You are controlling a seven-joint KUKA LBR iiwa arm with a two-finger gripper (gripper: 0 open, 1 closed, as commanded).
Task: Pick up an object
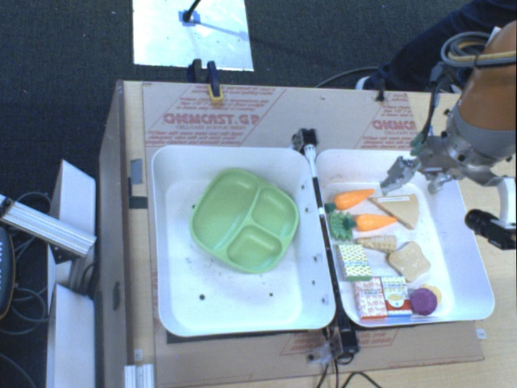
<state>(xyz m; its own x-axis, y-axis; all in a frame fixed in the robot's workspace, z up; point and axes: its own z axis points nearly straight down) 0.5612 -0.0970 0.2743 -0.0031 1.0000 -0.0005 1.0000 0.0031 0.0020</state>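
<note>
The right bin holds several toy foods: two orange carrots with green tops, a tan wedge, a cracker, a bread slice, a green-patterned packet, a red carton, a small juice box and a purple ball. My gripper hangs over the back of this bin, just above the wedge and right of the upper carrot. Its fingers look spread, with nothing between them.
A green divided plate lies in the left bin. A raised divider rail separates the bins. Black cables and the arm's body crowd the back right. A black clamp juts in at the right bin's edge.
</note>
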